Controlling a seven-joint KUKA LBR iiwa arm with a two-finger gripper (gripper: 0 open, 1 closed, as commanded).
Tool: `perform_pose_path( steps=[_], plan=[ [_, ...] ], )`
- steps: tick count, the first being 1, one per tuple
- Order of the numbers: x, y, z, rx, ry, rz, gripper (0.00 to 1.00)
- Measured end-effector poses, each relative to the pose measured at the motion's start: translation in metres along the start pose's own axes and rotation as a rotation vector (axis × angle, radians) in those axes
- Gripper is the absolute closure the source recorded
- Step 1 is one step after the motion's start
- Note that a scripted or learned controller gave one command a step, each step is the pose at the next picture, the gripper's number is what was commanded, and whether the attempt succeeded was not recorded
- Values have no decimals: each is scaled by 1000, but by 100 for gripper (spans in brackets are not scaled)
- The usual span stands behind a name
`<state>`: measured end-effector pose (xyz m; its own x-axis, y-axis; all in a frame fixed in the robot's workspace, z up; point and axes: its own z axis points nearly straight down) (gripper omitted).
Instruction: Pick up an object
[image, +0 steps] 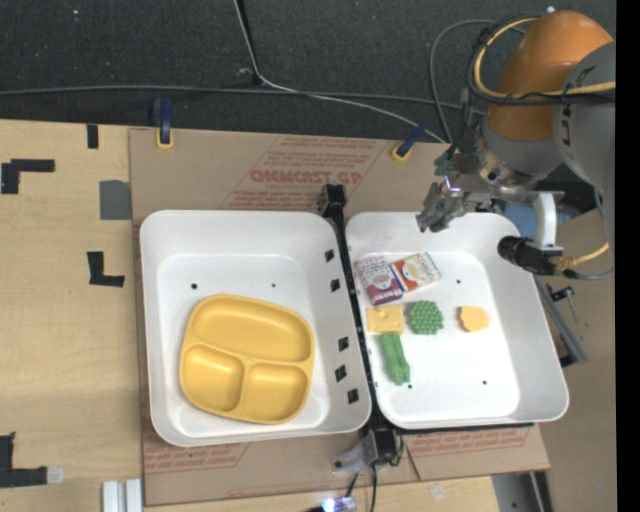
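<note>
Camera view, big to small: yellow tray (246, 357) in left bin (160, 240); right bin (540, 400) has packets (396, 275), green veg (394, 358), orange bit (474, 319). Gripper (438, 215) hovers over right bin's far rim w/ nothing betw. fingers; jaw gap unclear, can't tell. Risk: items packed tight, so descent may nudge neighbours or miss.

Two bins side by side on the bench (60, 330). In the left bin (160, 240), a divided tray (245, 357). In the right bin (500, 390), toward its left side: two packets (398, 275) at the back, then a block (385, 320), a round piece (425, 317) and a small piece (474, 319) in a row, a long piece (394, 358) in front. Above the right bin's back edge, the end effector (440, 215).
</note>
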<state>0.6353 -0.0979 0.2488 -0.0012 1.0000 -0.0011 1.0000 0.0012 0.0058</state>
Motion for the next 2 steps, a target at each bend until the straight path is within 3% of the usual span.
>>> perform_pose_path(
  steps=[1, 2],
  plan=[
    [0, 0, -19, 5, 1, 1, 100],
    [44, 0, -9, 7, 1, -3, 100]
  ],
)
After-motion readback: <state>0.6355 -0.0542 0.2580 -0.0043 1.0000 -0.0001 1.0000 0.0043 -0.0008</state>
